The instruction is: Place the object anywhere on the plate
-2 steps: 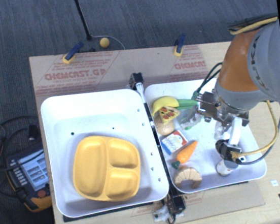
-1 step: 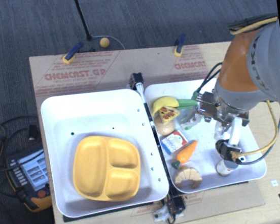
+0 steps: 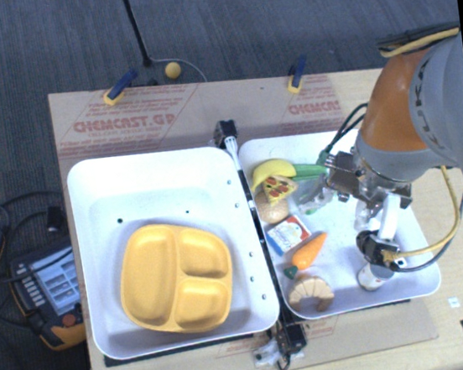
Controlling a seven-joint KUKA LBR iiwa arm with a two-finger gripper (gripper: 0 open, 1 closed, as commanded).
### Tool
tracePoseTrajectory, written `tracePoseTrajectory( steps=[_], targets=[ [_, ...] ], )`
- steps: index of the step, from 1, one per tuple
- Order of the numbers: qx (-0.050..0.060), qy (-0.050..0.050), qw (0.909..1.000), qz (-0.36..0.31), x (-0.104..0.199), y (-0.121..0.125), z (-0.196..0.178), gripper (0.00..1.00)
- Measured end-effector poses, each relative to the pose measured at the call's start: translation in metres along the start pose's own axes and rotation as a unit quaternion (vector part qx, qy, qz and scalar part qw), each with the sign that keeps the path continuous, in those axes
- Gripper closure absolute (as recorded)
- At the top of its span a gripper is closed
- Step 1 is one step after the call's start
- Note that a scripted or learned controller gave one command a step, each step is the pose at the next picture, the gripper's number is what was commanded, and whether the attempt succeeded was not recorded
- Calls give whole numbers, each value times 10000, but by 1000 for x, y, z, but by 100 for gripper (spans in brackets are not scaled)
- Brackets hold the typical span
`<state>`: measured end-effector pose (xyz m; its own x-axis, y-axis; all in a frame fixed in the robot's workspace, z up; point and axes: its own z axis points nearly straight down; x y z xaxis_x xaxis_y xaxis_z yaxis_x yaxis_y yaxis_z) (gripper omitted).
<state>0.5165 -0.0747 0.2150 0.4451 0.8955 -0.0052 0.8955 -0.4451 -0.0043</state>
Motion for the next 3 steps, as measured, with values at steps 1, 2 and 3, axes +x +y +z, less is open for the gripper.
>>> tracePoseTrajectory(
  steps=[1, 2, 3],
  targets=[
    [0, 0, 10000, 0, 0, 0, 0, 0],
    [0, 0, 10000, 0, 0, 0, 0, 0],
    [0, 0, 10000, 0, 0, 0, 0, 0]
  ],
)
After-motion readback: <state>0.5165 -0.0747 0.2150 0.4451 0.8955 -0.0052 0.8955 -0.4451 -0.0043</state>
